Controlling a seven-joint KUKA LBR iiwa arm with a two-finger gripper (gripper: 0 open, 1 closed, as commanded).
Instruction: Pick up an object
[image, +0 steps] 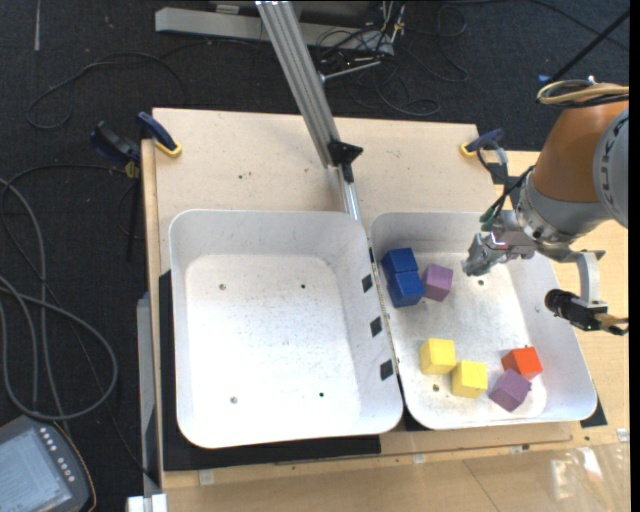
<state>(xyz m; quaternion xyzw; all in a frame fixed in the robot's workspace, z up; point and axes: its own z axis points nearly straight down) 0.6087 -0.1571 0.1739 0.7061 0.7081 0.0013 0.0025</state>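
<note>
The small purple block (438, 282), seen near the top edge of the right bin (560, 345) beside the gripper (478, 262), is judged light, hard and easy to pinch by its flat sides.

1. The camera is fixed high above the bench (300, 150) and looks down at a slant.
2. It stands far enough to take in both white bins (270, 320) and the dark floor (70, 100) around.
3. The arm (580, 160) enters from the right.
</note>
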